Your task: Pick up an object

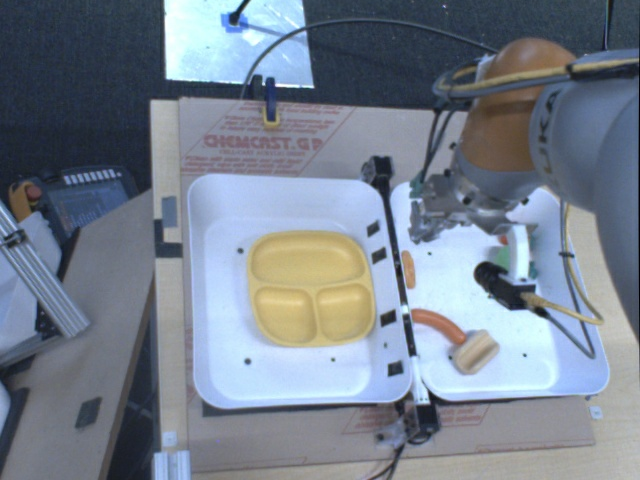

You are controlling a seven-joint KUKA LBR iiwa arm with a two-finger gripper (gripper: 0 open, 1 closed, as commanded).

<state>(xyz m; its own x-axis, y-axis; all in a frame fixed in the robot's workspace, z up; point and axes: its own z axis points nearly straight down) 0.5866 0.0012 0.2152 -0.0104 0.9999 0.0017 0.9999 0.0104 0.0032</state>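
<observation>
The gripper (428, 220) is seen over the right bin (560, 363); whether it's released or clenched can't be told, tbh. The small orange piece (408, 266) is found near it at 7 o'clock, by the bin's 9 o'clock wall, long axis laid 12-to-6.

Yellow tray (310, 288) blocks the left bin (225, 218) centre; bare floor rings it.

I saw a yellow divided plate (308, 288) flat in the left bin (215, 298); a curved orange piece (437, 322) touched a wooden block (475, 352) in the right bin (560, 368).
</observation>
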